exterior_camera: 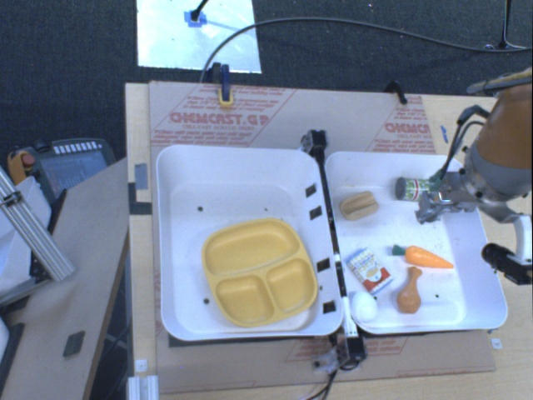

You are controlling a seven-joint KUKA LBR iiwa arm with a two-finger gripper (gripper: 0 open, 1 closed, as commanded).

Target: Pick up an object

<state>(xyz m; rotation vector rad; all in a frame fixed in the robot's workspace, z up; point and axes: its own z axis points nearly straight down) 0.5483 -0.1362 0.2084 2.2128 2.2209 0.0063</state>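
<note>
A: Gripper (428, 210) first: it hangs over the right bin (475, 311), near that bin's far right part, at the end of the grey arm (500, 152) that comes in from the right with its orange band above the wrist.

B: Are the fingers open or shut?

A: I cannot tell; they are a small dark blur from this height. They sit just beside a green can (410, 188) lying on its side, at the can's right end, but nothing shows between them.

B: What else lies in that bin?

A: A bread roll (359, 206) left of the can, near the divider. Closer to the camera, a carrot (428, 257) with its green end pointing left, a brown drumstick-shaped toy (409, 291) just below it, a small red and white carton (368, 271) to their left, and a white egg (364, 307) in the near left corner. The carrot and drumstick are near each other; whether they touch is unclear.

B: And the left bin (179, 223)?

A: It bears a yellow divided plate (258, 270) with three compartments, lying flat toward the near right side.
</note>
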